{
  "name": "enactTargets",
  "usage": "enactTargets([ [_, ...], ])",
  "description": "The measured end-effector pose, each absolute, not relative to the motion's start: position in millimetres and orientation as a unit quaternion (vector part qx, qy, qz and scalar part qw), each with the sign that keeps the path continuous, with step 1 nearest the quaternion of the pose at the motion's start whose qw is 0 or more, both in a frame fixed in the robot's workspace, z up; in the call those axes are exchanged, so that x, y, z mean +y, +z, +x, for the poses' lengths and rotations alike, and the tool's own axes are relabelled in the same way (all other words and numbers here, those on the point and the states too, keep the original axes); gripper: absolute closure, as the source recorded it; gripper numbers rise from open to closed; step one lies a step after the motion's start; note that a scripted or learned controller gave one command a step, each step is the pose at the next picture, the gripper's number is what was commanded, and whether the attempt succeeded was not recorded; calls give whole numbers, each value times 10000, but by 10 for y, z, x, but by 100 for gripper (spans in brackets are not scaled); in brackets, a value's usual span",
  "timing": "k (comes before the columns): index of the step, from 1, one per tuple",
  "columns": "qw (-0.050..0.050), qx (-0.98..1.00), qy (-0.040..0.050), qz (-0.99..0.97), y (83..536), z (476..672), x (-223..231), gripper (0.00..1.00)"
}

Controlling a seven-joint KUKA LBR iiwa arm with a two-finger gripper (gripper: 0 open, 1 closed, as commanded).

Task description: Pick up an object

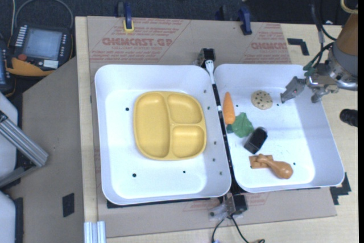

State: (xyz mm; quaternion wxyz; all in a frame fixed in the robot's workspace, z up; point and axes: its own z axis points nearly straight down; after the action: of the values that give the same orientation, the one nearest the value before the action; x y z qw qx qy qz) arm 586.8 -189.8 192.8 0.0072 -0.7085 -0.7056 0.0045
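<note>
Jaws apart, cookie near.

Here's the grey arm, entering from the right, a tan-orange band sitting just above its wrist. Below that, a pale metal two-finger gripper with blocky silver parts and dark-tipped fingers. Black cables loop alongside the wrist, with a touch of green at the joint.

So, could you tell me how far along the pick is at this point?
Nothing looks done yet: the carrot, cookie, green piece, black block and drumstick all lie in the right bin. The gripper, open, is near its upper right corner, holding nothing. Grasping and lifting remain.
</note>
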Motion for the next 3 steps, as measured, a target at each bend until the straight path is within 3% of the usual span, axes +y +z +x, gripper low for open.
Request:
enactTargets([
  [1,7,-7071,3,-7071,2018,5902,-1890,0],
  [3,35,-7071,18,-7071,840,5898,-1881,0],
])
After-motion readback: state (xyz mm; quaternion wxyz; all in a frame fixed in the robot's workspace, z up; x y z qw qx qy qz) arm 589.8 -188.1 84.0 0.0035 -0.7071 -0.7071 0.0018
